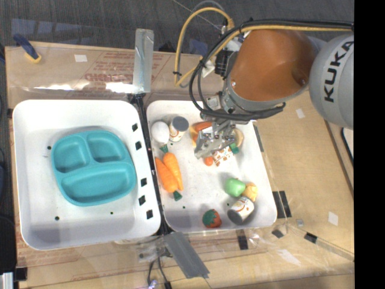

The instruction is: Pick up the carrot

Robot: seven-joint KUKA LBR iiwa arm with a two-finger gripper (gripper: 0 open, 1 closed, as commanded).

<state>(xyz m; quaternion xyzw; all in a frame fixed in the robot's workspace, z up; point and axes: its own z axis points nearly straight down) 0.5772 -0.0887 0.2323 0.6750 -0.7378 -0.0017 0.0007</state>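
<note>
We see a bench with two white bins side by side. One carrot [170, 171] lies by the left wall of the right bin [257, 161], its length running up and down, green end toward us. One teal plate [92, 165] sits in the left bin [27, 161]. The arm says KUKA. The gripper [212, 146] hangs over other toys; we cannot tell whether it grips.

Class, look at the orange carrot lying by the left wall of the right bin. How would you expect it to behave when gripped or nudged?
The carrot looks like a smooth moulded toy, so it is probably stiff and light. Its glossy, tapered body may slip out of a pinch near the thin end. Being rounded, it could roll if nudged sideways, though the bin wall close beside it should stop it. The tool hovers to its right.
</note>
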